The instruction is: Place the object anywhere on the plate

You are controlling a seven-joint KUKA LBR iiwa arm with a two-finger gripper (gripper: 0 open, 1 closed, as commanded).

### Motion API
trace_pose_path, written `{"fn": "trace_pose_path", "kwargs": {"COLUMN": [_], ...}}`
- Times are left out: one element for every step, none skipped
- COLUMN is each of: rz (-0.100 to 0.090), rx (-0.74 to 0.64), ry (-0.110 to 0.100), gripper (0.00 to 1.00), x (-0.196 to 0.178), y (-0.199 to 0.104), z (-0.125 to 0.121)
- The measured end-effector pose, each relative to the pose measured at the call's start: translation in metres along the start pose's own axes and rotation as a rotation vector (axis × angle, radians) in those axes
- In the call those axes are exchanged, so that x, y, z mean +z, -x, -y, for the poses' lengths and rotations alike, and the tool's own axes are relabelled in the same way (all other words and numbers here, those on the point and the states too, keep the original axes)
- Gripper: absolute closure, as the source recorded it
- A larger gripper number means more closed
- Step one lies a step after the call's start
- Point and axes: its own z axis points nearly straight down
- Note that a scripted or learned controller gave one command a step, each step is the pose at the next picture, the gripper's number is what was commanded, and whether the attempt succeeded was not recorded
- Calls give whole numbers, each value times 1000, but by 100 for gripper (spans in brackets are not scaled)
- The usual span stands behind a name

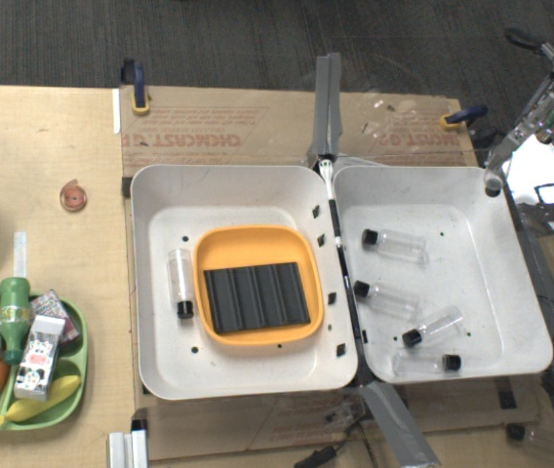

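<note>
Vial (178, 282) beside orange plate (257, 286), left bin (150, 261); four vials in right bin (511, 261).

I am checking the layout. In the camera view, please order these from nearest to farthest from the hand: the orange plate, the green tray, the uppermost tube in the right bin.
1. Uppermost tube, in the right bin, left of and below the hand.
2. Orange plate, in the left bin.
3. Green tray, far left on the bench.
</note>
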Motion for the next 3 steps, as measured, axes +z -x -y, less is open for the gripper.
{"fn": "trace_pose_path", "kwargs": {"rz": [0,0,-2], "rx": [0,-284,-519], "ry": [0,1,1], "gripper": [0,0,0], "x": [0,-31,-29], "y": [0,-2,-5], "z": [0,3,5]}}
